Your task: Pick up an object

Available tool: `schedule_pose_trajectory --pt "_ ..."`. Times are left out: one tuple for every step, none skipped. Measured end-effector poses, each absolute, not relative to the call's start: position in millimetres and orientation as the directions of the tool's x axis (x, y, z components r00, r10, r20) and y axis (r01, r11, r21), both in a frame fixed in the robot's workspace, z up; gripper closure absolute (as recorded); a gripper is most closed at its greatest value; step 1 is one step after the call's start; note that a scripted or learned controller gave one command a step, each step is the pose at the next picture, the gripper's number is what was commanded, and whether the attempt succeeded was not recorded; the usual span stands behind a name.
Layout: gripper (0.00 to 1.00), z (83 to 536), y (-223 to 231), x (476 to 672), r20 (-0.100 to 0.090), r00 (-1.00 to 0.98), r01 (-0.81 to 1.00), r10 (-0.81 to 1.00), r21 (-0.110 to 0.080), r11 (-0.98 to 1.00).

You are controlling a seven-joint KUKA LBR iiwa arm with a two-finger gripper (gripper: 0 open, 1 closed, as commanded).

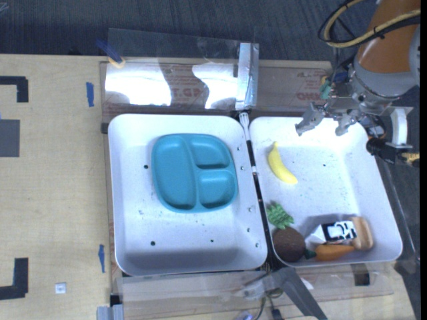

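Gripper poised over the right bin

Your gripper (325, 123) hangs at the bin's (390, 202) twelve o'clock, jaws apart, holding nothing; the banana (281, 165) lies at its eight o'clock, likely within reach.

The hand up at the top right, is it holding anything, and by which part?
Nothing is held. The hand hangs open over the far end of the right bin, apart from the banana.
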State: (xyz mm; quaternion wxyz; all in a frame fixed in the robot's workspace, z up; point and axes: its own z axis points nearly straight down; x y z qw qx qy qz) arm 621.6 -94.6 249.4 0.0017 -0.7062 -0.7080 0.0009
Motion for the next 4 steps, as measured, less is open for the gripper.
schedule_pose_trajectory --pt "0.00 180 -36 629.0 0.002 -0.131 0.991 0.991 -0.008 0.131" --pt "0.00 183 -70 612.5 0.001 -0.127 0.992 0.992 -0.004 0.127" --pt "0.00 89 -106 644.1 0.000 -0.371 0.929 0.929 0.001 0.371" --pt "1.00 98 -108 644.8 0.000 -0.367 0.930 0.930 0.002 0.367"
